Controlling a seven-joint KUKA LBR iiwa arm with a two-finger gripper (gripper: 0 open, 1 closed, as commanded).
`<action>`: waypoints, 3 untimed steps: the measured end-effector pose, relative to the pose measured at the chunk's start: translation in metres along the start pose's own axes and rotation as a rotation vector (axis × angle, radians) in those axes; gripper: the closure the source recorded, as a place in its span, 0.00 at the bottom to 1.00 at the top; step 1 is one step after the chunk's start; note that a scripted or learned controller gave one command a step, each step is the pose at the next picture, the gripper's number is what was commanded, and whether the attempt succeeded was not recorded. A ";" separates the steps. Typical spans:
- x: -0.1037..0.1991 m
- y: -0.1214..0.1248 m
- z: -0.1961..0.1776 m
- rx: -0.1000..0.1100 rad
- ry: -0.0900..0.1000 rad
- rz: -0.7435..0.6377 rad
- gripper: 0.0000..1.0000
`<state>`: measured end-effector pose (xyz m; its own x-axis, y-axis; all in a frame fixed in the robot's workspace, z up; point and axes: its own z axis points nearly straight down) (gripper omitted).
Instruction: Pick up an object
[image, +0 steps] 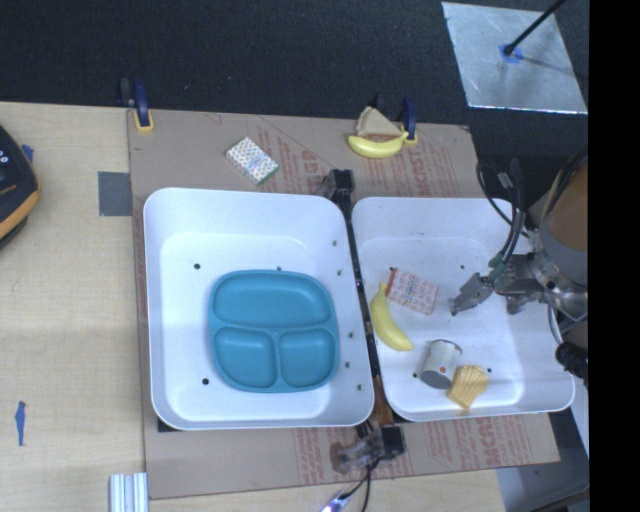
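The right bin (500, 225) holds a yellow banana (388, 322) by its left wall and a red-and-white packet (411, 291) just right of the banana. A grey cup (438, 363) lies on its side, with a yellow waffle-textured piece (468, 385) near the front rim. My gripper (492, 300) hovers over the right half of this bin, right of the packet and above the cup. It is open, with nothing between its fingers.
The left bin (170, 225) holds a blue divided plate (272, 330). Behind the bins on the cardboard lie a second banana (376, 146), a wedge-shaped toy (378, 122) and a checkered packet (251, 159). A yellow-black device (12, 185) sits at the far left.
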<state>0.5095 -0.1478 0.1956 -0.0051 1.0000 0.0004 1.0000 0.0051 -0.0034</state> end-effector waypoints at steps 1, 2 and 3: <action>0.044 -0.028 0.096 0.002 0.000 0.000 0.00; -0.028 0.075 0.078 -0.002 -0.001 0.002 0.00; 0.035 -0.005 0.068 0.001 0.000 0.000 0.00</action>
<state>0.5037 -0.1132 0.1277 -0.0050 1.0000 0.0006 1.0000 0.0050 -0.0041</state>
